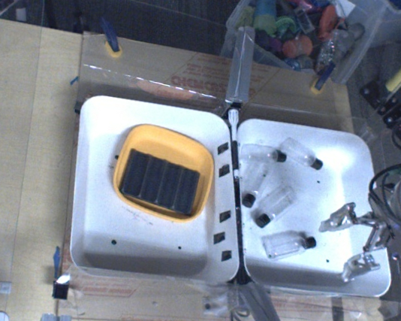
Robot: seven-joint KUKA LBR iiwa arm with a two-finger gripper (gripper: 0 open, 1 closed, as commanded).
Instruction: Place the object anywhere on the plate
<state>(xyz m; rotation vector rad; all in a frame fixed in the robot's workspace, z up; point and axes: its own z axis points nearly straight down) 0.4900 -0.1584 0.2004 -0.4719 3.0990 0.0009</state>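
Yellow and squarish, the plate (162, 171) sat in the left white bin (99, 177), with a dark ribbed rectangular object (163, 182) lying flat across its middle. The right bin (346, 154) held several clear plastic bottles with black caps: one (298, 154) near the back, a pair (255, 174) close to the divider, one (273, 205) at the centre and one (287, 244) toward the front. At that bin's right edge the gripper (355, 240) hung with its metal fingers (341, 217) spread wide apart, nothing between them, well away from the plate. Both bins rested on the pale wooden table (10, 162). Behind them stood a clear tub of coloured toys (301, 16).
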